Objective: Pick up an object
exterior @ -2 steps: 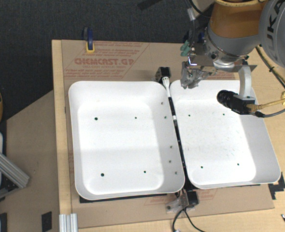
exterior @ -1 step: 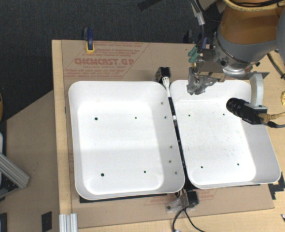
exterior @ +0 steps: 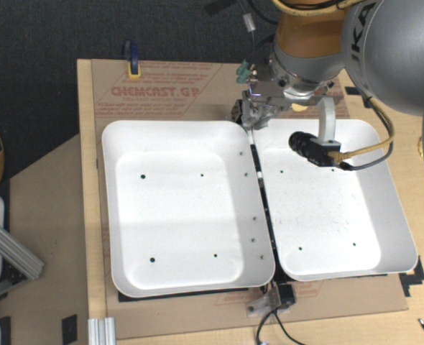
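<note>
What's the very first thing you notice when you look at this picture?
The big grey robot arm with its orange band jumps out first, reaching in from the top right. Its hand hangs over the far edge where the two white bins meet, the left bin and the right bin. A small blue and yellow clamp grips the far edge of the brown board.

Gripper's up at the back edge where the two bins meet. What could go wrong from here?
1. The two-finger gripper sits over the rims where the left white bin and right white bin meet; descending there would likely strike a rim or shift a bin.
2. The black cylindrical unit with its tan cable hangs low over the right bin and could snag on its rim.
3. I can see no loose object under the gripper, so closing here probably grasps nothing.
</note>
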Controlling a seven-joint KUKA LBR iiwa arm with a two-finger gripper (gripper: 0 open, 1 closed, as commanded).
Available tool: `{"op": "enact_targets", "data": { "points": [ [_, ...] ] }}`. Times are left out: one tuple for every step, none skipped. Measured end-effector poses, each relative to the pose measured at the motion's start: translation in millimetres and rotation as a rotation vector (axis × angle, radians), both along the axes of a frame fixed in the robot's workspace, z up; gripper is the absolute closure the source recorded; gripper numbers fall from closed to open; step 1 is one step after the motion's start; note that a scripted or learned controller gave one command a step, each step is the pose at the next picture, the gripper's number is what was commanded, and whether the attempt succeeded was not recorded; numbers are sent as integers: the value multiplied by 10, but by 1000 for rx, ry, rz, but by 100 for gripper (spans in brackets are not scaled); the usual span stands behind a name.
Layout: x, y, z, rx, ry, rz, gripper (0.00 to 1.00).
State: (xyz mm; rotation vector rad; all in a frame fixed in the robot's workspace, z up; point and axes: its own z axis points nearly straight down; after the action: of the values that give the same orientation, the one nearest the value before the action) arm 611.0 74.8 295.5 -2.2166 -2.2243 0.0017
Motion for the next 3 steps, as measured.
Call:
{"op": "enact_targets", "data": {
  "points": [
    [-209,-141,303,0,-5,-5,100],
    [-315,-99,285,0,1,-3,100],
    [179,436,-237,1,-2,1,100]
  ]
}}
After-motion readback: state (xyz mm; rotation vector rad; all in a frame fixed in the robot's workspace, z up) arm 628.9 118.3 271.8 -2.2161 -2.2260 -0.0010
